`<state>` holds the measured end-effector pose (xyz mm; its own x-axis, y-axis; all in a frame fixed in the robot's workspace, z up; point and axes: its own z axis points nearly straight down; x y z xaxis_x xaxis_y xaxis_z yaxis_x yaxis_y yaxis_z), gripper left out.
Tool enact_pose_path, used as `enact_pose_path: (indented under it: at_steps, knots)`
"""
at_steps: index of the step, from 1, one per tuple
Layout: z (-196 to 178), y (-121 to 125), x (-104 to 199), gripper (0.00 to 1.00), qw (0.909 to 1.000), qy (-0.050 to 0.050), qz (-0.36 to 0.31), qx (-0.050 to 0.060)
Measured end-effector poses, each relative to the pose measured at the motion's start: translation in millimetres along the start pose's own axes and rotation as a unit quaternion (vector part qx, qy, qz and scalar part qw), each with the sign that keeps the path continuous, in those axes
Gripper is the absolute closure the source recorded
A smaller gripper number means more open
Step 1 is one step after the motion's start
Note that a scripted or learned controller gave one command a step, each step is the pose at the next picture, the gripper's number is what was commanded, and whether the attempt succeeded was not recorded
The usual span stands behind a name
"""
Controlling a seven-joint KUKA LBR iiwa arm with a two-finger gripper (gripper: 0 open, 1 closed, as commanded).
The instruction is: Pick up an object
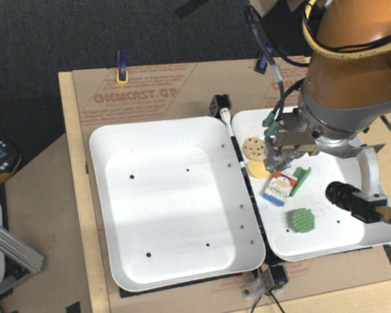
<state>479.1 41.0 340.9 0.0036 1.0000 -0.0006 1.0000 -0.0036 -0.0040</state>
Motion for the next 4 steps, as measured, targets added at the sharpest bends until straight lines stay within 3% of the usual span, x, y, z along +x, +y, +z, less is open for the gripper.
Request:
enact_pose_path:
  at_steps: [1, 2, 3, 4]
  knots:
    - [55, 0, -64, 1.0, 1.0, 0.0, 0.002, 0.001]
    - [41, 1, -61, 1.0, 1.0, 0.0, -0.001, -0.003]
    - [11, 0, 38, 1.0, 1.0, 0.001, -0.007, -0.004]
    - [-62, 1, 95, 1.0, 1.0, 0.003, -0.006, -0.007]
